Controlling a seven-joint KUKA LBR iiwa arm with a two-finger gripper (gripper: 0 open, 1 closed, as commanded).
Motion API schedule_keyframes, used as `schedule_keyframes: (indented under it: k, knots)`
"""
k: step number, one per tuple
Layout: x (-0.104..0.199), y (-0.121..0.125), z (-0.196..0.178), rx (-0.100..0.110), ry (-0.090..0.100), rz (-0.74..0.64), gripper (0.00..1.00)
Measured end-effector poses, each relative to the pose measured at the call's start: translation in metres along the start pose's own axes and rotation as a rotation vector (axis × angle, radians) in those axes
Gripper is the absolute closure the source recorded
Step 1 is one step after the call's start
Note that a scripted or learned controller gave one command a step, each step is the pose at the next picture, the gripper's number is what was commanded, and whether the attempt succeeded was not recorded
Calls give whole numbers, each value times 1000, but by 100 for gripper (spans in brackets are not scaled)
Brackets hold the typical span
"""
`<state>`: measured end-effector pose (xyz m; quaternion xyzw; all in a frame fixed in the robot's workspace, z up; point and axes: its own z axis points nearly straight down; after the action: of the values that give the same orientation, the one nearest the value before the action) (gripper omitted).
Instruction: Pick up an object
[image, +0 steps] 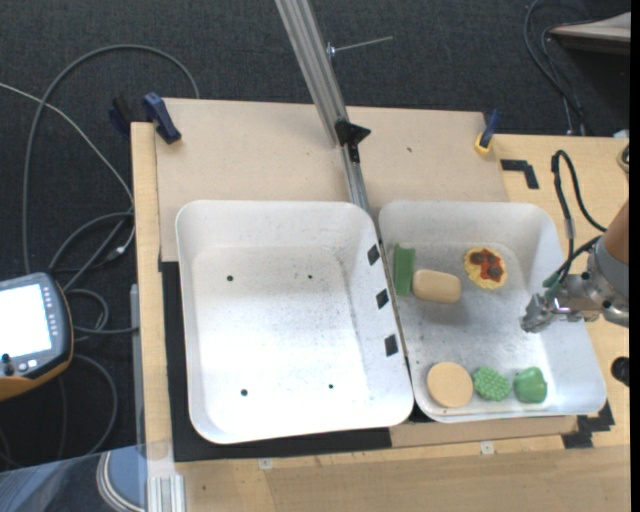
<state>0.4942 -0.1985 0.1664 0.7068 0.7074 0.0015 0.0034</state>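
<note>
At the far left edge, at about nine o'clock, a handheld control pad (30, 325) with a pale screen lies on the dark floor, with thin cables looping around it. The bench (250, 150) carries two shallow white bins side by side. The left bin (200, 235) has only small dark specks across its floor. A metal pole (320, 80) slants down from twelve o'clock and meets the seam between the bins. In the right bin (450, 215), a green block (403, 270) stands against the left wall at about ten o'clock, and a tan bread roll (437, 286) lies just beside it, toward the bin's middle. At one o'clock of the roll, a small yellow tart with red filling (485, 267) sits apart from it. Along the bin's six o'clock wall lie three things in a row: a round tan biscuit (450, 384), a green knobbly ball (491, 383) just beside it, and a green lump (530, 385) near that. At three o'clock of this bin, the gripper (535, 318) reaches in over the right wall, above bare bin floor and well apart from every object; whether it is wide or narrow I cannot tell.
</note>
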Motion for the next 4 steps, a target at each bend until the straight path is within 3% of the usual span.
schedule_keyframes:
  k: [1,2,4]
  knots:
    - [-7,-5,-49,0,0,0,100]
    - [-7,-4,-49,5,2,-1,100]
    - [97,40,-62,3,5,-8,100]
